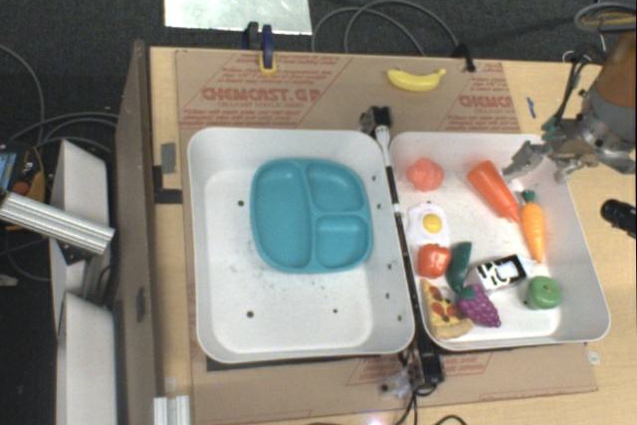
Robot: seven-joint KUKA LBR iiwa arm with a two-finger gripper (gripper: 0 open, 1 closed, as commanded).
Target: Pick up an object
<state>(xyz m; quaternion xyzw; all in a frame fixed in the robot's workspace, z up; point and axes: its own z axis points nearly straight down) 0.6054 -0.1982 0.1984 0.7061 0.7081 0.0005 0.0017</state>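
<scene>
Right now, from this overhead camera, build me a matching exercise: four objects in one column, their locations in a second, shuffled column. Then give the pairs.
Objects:
1. teal plastic divided plate
2. yellow toy banana
3. green round toy
4. toy fried egg

Places:
A. right bin, near its front right corner
B. cardboard behind the bins
C. left bin
D. right bin, beside the divider between bins

Pairs: 1-C, 2-B, 3-A, 4-D

- A teal plate (311,215) is sitting in the white left bin (214,214).
- Orange carrots (495,189) (533,229) are lying in the white right bin (582,299).
- A green round piece (543,292) and purple grapes (480,307) are showing.
- A yellow banana (416,79) is resting on tan cardboard (328,90) with red lettering.
</scene>
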